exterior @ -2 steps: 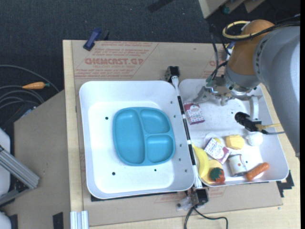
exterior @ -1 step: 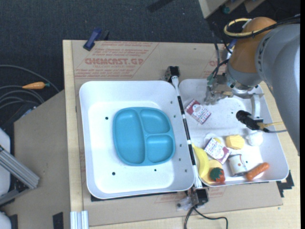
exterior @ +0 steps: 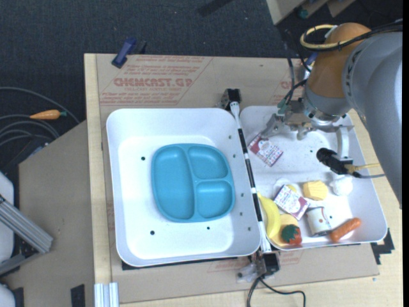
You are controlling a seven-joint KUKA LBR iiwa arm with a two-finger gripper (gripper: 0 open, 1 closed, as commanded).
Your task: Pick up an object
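While tilted, the red-and-white packet [exterior: 266, 149] points lower right.

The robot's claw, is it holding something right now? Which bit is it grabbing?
I can't tell. The gripper hangs low in the right bin, just above the small red-and-white packet, but the view doesn't make clear whether it has hold of anything.

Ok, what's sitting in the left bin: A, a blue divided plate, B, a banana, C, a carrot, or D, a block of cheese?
A: the blue divided plate lies in the middle of the left bin; the food items are over in the right bin.
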